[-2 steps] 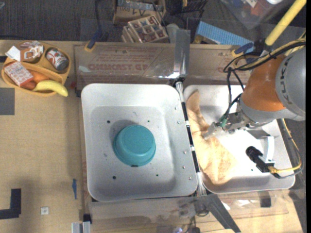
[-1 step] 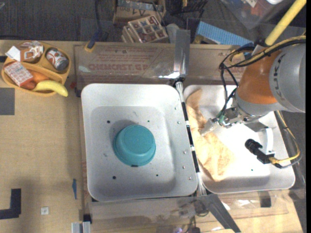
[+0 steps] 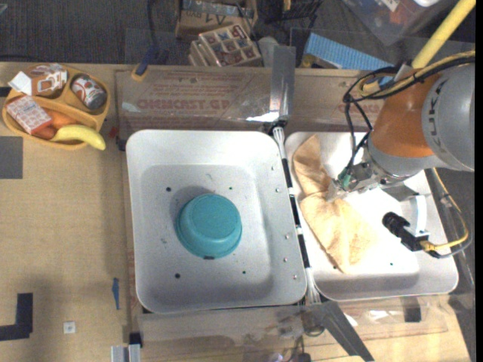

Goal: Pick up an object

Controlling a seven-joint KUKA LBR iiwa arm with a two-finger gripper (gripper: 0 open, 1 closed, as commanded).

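Observation:
A tan crumpled cloth (image 3: 341,225) lies in the left half of the right bin (image 3: 392,277), running from its far left corner toward the front. My gripper (image 3: 341,188) reaches down from the grey arm with the orange band (image 3: 404,130) and meets the cloth at a bunched fold near its middle. The arm's body hides how the gripper meets the fabric. A teal bowl (image 3: 210,225) sits upside down in the middle of the left bin (image 3: 151,164), well away from the gripper.
A black fitting with a yellow cable (image 3: 404,231) hangs over the right bin's right side. A yellow tray of toy food and a banana (image 3: 53,108) sits at the bench's far left. Boxes and clutter stand behind the bins.

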